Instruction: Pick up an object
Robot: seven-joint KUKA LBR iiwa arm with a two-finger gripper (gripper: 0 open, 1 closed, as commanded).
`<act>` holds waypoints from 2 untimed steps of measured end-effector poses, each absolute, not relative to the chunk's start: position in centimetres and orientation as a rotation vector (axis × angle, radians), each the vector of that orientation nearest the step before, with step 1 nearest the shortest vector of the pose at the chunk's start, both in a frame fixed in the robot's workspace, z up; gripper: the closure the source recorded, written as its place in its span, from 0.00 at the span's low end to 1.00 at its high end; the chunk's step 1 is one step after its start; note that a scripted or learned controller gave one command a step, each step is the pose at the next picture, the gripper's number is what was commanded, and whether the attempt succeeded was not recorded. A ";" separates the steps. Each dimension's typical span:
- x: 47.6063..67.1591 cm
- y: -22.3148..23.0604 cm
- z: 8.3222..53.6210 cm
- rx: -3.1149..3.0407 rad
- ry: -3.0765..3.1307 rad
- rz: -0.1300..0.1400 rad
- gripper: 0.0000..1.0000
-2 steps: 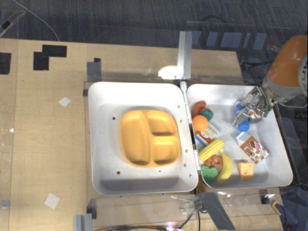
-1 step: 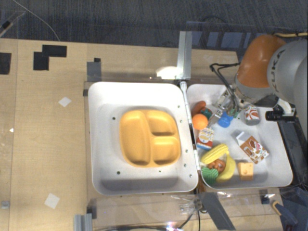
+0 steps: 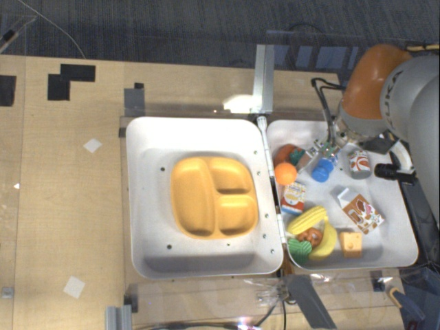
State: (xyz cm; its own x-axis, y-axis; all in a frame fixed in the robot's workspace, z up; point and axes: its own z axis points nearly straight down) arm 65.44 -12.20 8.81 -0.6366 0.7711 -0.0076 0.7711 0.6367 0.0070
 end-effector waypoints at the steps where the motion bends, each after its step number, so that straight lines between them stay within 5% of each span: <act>1: 65.7 -12.0 10.2 1.319 2.831 0.008 1.00; 2: 65.7 -11.6 8.8 1.675 2.665 -0.004 1.00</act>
